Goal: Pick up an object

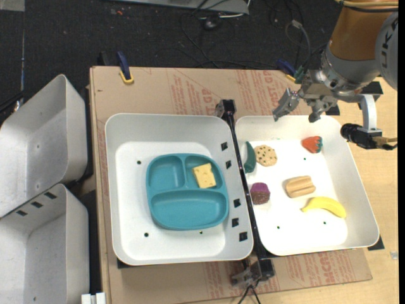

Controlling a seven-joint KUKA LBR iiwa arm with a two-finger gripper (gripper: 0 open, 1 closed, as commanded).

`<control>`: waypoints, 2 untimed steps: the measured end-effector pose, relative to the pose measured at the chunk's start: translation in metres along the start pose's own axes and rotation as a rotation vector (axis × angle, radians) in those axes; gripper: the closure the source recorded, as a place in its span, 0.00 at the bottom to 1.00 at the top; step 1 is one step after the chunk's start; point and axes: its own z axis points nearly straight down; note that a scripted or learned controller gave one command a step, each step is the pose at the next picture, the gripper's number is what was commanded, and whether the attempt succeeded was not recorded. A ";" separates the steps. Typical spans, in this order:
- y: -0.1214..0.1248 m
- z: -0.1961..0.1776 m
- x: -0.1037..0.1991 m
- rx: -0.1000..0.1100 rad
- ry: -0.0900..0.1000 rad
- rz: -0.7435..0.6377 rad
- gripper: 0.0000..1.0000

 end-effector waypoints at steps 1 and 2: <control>0.000 0.000 0.000 0.000 0.000 0.000 0.00; 0.005 0.059 -0.003 0.002 0.000 0.002 0.00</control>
